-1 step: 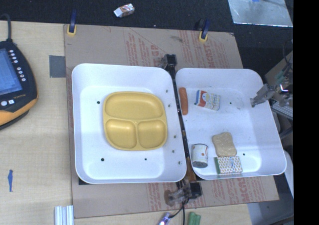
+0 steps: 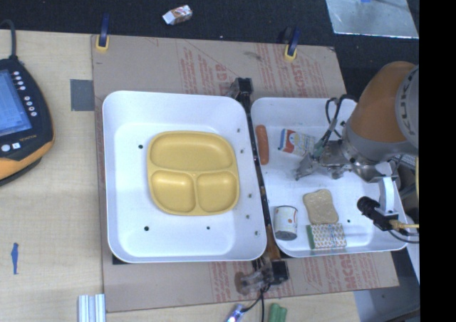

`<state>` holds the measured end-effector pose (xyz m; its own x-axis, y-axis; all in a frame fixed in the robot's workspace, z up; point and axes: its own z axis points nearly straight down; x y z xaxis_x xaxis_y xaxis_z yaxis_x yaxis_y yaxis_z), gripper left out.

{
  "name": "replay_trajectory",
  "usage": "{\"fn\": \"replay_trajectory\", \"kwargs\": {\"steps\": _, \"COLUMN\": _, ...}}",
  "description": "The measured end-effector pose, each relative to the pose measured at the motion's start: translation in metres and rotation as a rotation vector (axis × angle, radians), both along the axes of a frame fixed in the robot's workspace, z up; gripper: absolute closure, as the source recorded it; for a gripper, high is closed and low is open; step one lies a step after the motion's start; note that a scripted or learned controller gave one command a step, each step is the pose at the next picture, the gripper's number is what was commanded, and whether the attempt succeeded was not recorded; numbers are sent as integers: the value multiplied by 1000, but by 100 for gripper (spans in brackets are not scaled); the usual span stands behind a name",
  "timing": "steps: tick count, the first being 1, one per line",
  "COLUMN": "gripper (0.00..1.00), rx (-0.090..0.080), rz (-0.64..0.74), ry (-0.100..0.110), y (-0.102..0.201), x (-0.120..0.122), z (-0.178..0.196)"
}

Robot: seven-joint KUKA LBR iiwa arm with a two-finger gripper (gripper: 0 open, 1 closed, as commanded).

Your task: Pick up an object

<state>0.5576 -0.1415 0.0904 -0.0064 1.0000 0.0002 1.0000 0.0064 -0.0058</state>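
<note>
At the far left edge of the surface (image 2: 50,242) lies an orange-rimmed control pendant (image 2: 20,125) with a lit screen, well apart from the bins. A brown cardboard sheet (image 2: 178,64) underlies both bins, held by two clips at its far edge. The left bin (image 2: 121,235) holds a yellow divided plate (image 2: 192,172), lying flat near the bin's centre with three compartments, one long and two smaller. Off the surface, on the dark floor beyond, lies a small crumpled wrapper (image 2: 177,15). The right bin (image 2: 271,110) touches the left one along a shared edge. In the right bin, a reddish sausage-shaped item (image 2: 262,144) lies along the left wall; a small white carton with blue and red print (image 2: 293,142) sits just beside it toward the far side. A small white can (image 2: 285,222) lies near the bin's near-left corner, with a green-and-red patterned packet (image 2: 327,237) just beside it and a tan slice of bread (image 2: 321,206) just beyond the packet. The gripper (image 2: 311,166) is low in the right bin, between the carton and the bread; whether its fingers are released or clenched cannot be told, and no item is seen between them. The grey arm with its orange band (image 2: 381,110) enters from the right.
</note>
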Motion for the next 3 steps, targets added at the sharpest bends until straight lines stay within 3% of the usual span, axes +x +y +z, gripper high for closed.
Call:
{"fn": "replay_trajectory", "kwargs": {"steps": 1, "gripper": 0, "rx": -1, "rz": -1, "ry": -2, "y": -23, "x": -66, "z": 1}}
{"fn": "replay_trajectory", "kwargs": {"steps": 2, "gripper": 100, "rx": -3, "rz": 5, "ry": -2, "y": -24, "x": -65, "z": 11}}
{"fn": "replay_trajectory", "kwargs": {"steps": 3, "gripper": 100, "rx": 1, "rz": 2, "ry": -5, "y": 42, "x": -53, "z": 2}}
